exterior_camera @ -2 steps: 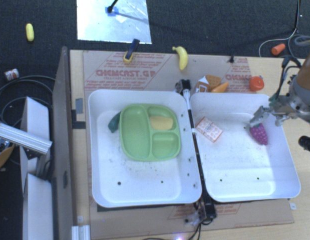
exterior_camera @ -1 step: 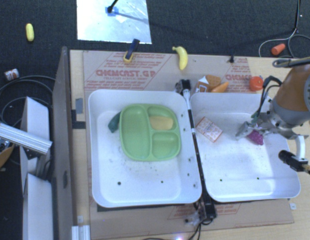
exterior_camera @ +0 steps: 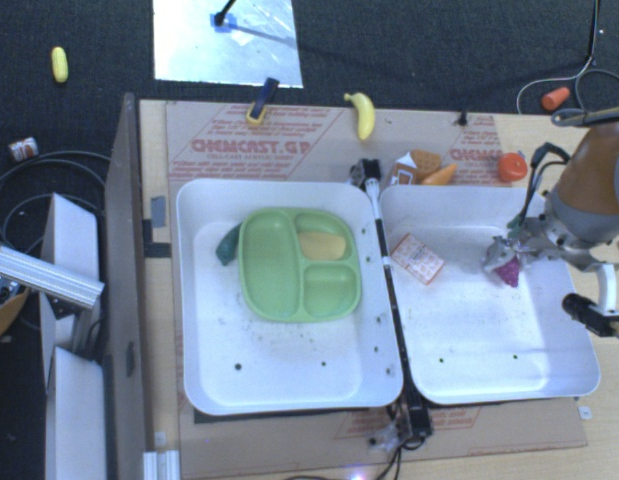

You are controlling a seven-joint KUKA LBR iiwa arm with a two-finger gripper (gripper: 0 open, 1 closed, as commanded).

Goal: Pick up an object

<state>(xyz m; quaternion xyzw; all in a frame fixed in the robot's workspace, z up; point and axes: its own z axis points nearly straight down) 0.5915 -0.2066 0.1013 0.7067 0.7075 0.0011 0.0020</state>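
Reaching in from the right, the gripper [exterior_camera: 508, 253] sits low in the right bin [exterior_camera: 469, 368] at a small purple object [exterior_camera: 508, 272]. Whether it grips it cannot be told. Grasping seems underway; next, a clean lift would confirm the hold.

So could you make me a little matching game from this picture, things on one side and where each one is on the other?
Things:
1. green divided plate
2. small printed card
3. yellow banana
4. purple object

Places:
A. on the brown board behind the bins
B. in the left bin
C. in the right bin, near its left wall
D. in the right bin, right under the claw

Pairs: 1-B, 2-C, 3-A, 4-D
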